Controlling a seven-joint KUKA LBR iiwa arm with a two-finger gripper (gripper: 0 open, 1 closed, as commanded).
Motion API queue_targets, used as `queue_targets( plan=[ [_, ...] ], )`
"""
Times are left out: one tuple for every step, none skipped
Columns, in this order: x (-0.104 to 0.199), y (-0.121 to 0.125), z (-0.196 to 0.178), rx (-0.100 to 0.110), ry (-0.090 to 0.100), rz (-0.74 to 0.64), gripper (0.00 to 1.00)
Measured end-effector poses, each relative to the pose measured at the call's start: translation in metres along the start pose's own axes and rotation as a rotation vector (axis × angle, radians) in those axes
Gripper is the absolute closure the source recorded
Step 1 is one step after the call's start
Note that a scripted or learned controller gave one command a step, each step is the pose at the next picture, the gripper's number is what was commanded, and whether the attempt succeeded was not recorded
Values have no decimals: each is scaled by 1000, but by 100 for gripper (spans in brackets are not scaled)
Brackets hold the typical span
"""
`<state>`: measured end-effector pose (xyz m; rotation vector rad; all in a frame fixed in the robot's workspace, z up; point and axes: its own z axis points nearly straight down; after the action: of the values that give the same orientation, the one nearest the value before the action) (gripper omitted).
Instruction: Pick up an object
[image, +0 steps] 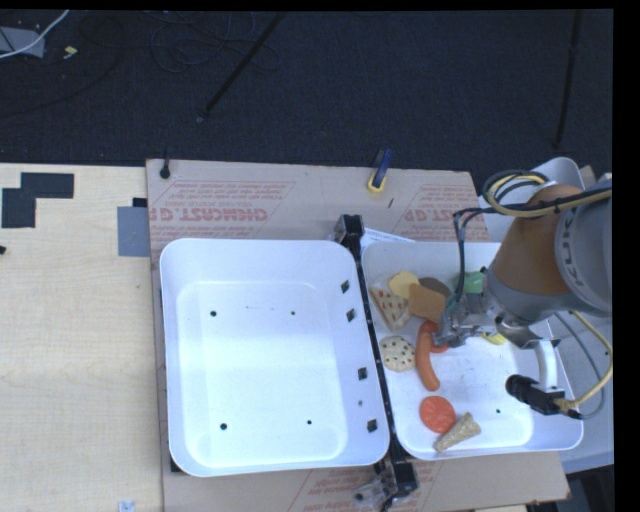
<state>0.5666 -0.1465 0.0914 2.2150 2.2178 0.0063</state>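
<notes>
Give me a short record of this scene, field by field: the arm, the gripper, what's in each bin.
arm: reaches in from the right, over the right bin
gripper: low in the right bin, beside the hot dog
right bin contents: hot dog, red tomato slice, cookie, waffle cone, pizza slice, yellow cheese, brown block
left bin: white, no loose items visible

Both bins, the left bin (262, 355) and the right bin (500, 400), were seen in plain white. In the right bin, an orange-red sausage (427, 360), a red round slice (437, 412), a tan cone-shaped piece (457, 433), a pale cookie dotted with dark chips (398, 353), a pale yellow piece (403, 284) and a brown block (427, 299) were shown. The arm (545, 255) was coloured grey with an orange band.
</notes>
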Motion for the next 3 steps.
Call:
queue_targets(
  plan=[
    [4, 44, 0, 2, 0, 0, 100],
    [30, 70, -46, 5, 2, -1, 100],
    [36, -26, -83, 15, 4, 5, 100]
  ],
)
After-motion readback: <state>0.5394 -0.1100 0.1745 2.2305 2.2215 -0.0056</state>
